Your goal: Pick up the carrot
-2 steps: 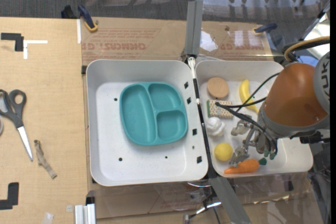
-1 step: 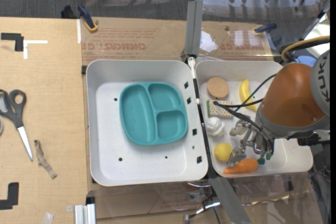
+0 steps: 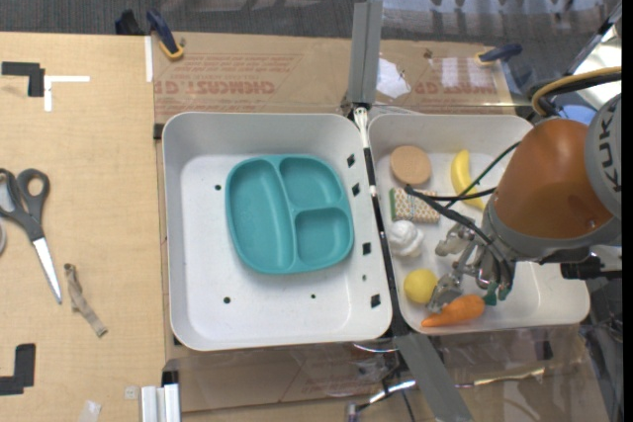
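Carrot (image 3: 455, 312), orange, lying against front wall of right bin (image 3: 554, 311), just beside lemon (image 3: 420, 286); gripper (image 3: 473, 284) directly above, touching or nearly so, finger state impossible to tell; step judged: approach to grasp; next: close on carrot, lift clear.

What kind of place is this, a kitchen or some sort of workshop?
Most likely a robotics lab bench, not a kitchen. Two white bins are clamped to a board, with the robot arm over one. The food in it, like the carrot by the claw, looks like toys, and scissors lie nearby.
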You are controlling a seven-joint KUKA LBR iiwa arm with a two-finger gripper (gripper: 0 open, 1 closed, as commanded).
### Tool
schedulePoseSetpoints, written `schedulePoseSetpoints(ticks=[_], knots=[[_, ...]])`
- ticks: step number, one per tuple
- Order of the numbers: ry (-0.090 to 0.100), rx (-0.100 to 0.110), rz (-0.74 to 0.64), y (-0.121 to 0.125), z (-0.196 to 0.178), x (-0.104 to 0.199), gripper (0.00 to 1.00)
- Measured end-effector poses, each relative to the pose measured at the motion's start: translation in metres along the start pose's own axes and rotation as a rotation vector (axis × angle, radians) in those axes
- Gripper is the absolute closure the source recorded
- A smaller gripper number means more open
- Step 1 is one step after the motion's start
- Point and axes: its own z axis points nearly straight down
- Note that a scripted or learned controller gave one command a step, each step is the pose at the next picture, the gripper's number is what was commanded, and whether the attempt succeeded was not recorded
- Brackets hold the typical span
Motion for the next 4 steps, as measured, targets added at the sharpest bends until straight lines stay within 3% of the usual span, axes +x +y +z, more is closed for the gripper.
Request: schedulePoseSetpoints(ticks=[4], knots=[[0.001, 0.002, -0.015, -0.0034, 0.0, -0.0009, 0.0]])
